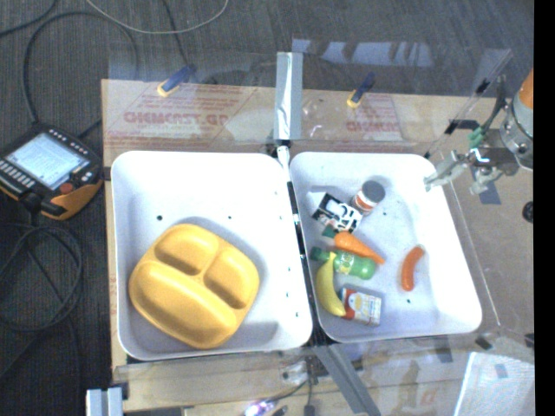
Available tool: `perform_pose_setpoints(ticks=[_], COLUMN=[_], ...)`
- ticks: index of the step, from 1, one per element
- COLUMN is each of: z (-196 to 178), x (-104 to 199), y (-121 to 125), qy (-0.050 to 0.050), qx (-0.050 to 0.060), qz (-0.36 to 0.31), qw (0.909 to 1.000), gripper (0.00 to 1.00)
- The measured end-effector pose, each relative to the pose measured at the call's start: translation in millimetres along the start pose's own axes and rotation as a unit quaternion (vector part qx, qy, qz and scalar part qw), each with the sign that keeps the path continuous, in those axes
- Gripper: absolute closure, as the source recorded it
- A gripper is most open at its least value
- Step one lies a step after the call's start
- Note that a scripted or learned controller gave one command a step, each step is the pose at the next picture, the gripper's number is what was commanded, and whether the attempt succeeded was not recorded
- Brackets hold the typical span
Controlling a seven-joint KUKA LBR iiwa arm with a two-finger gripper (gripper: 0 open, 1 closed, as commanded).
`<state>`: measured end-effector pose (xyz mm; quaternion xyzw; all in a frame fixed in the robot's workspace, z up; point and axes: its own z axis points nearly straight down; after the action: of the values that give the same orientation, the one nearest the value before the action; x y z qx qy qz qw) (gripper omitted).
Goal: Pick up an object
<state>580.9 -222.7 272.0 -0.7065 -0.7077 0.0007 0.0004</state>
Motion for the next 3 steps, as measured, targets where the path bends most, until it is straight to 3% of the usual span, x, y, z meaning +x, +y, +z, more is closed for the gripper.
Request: perform_pose_setpoints(ticks=[1,2,3], z=[140.5,175.1,167.0], x=[29.1,11.7,11.5], y=[-20.1,-53.5,-53.6], qy=[0.001,0.003,0.002], qx=[0.0,-0.003,-0.003], qz=[-0.021,0.006,0.006], qw=[0.9998,1.0,1.0], gripper=[0.0,0.0,1.0])
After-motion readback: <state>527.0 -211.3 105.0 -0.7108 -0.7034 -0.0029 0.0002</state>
